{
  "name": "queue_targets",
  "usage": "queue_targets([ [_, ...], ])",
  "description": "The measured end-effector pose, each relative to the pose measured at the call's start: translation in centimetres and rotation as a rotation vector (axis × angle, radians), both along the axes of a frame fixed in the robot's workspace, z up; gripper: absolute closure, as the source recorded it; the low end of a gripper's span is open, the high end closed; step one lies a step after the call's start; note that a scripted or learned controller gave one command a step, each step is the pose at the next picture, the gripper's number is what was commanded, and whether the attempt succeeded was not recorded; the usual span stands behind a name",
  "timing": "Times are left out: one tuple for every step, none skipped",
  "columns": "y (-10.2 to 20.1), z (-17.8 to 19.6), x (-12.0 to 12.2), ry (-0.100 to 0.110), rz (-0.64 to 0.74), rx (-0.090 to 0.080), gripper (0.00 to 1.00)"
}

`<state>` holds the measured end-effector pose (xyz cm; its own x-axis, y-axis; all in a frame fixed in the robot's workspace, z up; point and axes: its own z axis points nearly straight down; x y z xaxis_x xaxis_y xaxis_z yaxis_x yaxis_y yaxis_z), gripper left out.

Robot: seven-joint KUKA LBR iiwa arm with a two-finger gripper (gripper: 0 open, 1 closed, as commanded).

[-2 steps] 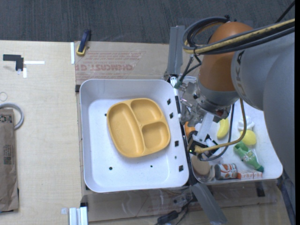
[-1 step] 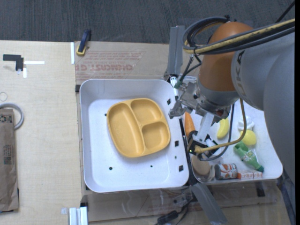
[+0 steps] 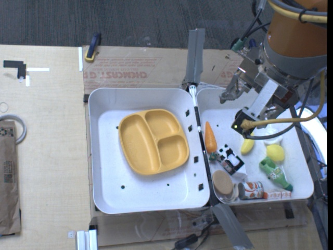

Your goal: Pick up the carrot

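Closest to me, against the near wall of the right-hand shallow white bin [image 3: 302, 163], lie a round tan disc [image 3: 223, 184] and a small red-and-white can [image 3: 252, 190] on its side. The big grey arm with its orange band [image 3: 296, 9] hangs over that bin's far end. Its gripper [image 3: 230, 91] is up off the floor with nothing visibly in it. I cannot tell how wide it is set.

The left-hand white bin [image 3: 104, 191] holds a yellow divided plastic plate [image 3: 154, 140]. The tapered orange carrot [image 3: 210, 137] lies in the right bin, lengthways, just beside the wall next to the plate's bin. A small black-and-white block [image 3: 229, 159] sits near its closer end.

To my eye the gripper is not yet over the carrot. It should line up above the carrot's middle, turn to close across its width, then drop straight. The wall side looks tight, so I'd keep clear of the rim and the block.
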<state>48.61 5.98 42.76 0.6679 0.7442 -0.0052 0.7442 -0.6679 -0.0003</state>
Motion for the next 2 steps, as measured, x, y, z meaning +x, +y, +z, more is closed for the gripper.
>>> queue_targets([
  [-1.9,-12.7,-0.9,0.003,0.023,0.001,0.0],
  [-1.0,-23.8,2.4,0.003,0.114,0.002,0.0],
])
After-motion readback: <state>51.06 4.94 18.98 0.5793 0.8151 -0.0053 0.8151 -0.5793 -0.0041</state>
